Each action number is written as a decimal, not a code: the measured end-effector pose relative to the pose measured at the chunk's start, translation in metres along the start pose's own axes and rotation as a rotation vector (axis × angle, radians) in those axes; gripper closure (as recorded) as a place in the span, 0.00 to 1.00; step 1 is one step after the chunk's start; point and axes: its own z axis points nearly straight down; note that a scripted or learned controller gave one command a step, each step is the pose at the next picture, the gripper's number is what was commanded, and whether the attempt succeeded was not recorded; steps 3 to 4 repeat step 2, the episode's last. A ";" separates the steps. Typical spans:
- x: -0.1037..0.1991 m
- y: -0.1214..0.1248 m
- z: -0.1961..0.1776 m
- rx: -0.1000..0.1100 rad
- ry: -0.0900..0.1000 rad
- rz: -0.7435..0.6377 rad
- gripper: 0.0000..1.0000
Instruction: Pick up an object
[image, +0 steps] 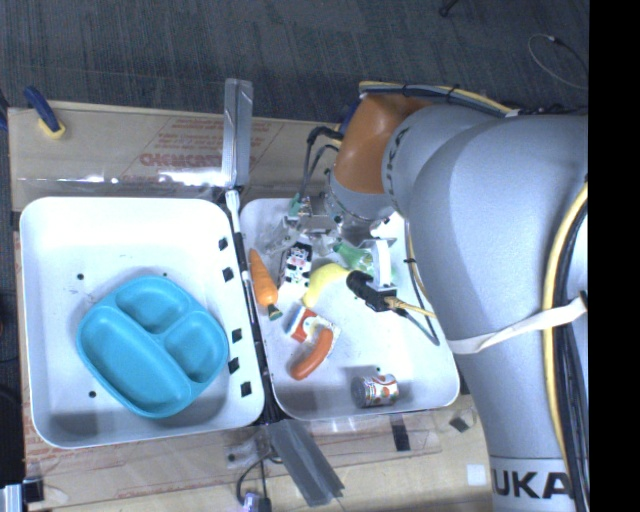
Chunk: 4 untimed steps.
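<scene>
The grey arm (500, 240) is reaching in from the right side of the view, its thick body lying across the right edge of the right-hand bin (425, 395). Its orange band (365, 150) is sitting above that bin's far rim, and below the band the wrist is pointing downward into the bin's far half. The pincer (318, 228) is hanging low over that same far part of the bin, close to the wall it shares with its neighbour. Dark cables are looping beside the wrist.
</scene>
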 end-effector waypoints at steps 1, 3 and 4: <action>0.001 0.000 -0.010 0.001 0.001 -0.005 1.00; 0.047 -0.014 -0.131 -0.002 0.001 -0.011 1.00; 0.047 -0.014 -0.131 -0.002 0.001 -0.011 1.00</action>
